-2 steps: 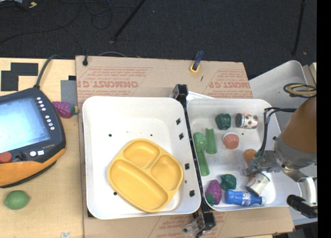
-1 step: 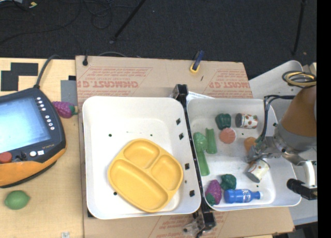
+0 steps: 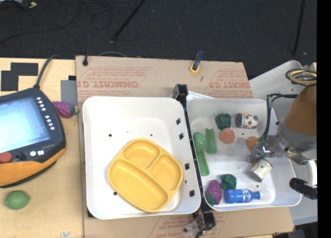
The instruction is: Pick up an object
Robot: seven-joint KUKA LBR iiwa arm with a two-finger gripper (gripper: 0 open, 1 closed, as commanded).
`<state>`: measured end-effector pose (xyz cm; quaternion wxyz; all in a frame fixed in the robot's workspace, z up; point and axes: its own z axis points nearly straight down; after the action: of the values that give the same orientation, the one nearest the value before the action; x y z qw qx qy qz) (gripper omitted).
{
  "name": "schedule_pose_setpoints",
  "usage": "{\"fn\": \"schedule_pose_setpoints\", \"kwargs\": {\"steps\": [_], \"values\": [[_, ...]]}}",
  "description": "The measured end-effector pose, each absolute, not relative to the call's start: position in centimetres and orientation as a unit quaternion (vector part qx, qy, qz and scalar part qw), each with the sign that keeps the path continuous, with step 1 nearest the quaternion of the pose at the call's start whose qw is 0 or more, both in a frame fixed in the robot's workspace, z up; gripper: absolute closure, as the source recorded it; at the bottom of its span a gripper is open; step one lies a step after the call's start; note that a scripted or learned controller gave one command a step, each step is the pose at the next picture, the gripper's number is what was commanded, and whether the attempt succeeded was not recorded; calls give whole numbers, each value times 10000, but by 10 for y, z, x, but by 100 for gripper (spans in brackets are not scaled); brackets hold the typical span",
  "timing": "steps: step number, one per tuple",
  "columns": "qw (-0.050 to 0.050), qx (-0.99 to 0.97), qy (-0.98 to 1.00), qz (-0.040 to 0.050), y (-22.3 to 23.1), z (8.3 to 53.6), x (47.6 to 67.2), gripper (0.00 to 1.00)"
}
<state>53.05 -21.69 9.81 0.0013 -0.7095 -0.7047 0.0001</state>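
Behind both bins, cardboard (image 3: 155, 79) with mirrored red print, unreadable.

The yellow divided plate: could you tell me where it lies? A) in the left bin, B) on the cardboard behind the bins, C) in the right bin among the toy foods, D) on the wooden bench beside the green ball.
A: the yellow divided plate rests on the floor of the left bin, while the toy foods such as the blue bottle sit in the right bin.
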Motion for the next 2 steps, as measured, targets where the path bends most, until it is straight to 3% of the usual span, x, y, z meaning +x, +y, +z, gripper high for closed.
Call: {"fn": "schedule_pose_setpoints", "kwargs": {"steps": [1, 2], "values": [[-21, -7060, -7082, -26, -170, 235, 488, 100], [-15, -7044, -7098, -22, -106, 307, 517, 100]]}}
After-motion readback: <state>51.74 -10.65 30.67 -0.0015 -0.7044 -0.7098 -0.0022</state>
